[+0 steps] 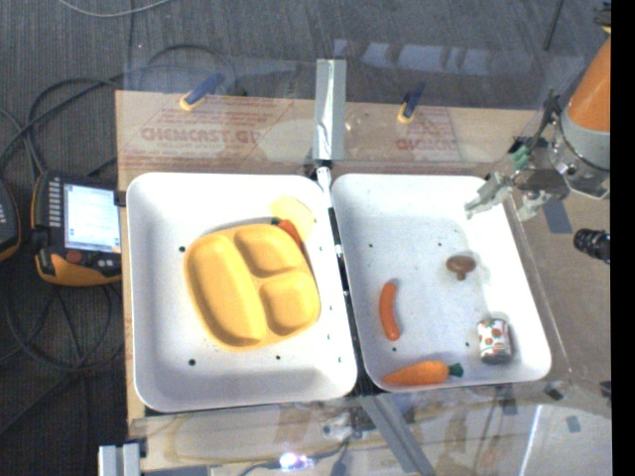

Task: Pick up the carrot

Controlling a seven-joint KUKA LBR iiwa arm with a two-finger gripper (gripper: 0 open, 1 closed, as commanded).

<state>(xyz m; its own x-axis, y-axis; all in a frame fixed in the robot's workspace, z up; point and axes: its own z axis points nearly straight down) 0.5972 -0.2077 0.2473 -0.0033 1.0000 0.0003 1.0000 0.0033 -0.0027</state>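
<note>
The carrot (417, 373) lies at the near edge of the right bin (427, 216), almost against its front wall. Its long axis runs nearly left to right, orange tip to the left and green stub to the right, tilted slightly up at the stub end. Just right of it and a little farther back stands a small can (493, 338). Left of the can, a red sausage (390, 311) lies roughly near-to-far. Beyond those sits a brown mushroom (460, 264).

In the left bin (159, 266), a yellow tray (253, 284) sits tilted, with a pale disc (292, 209) and a red piece (289, 230) at its far corner.

Farthest back, the arm (593, 107) reaches in from the right, wrist over the right bin's far right corner. The tool (493, 192) points leftward, well apart from the carrot; whether it is parted or closed cannot be told.
</note>
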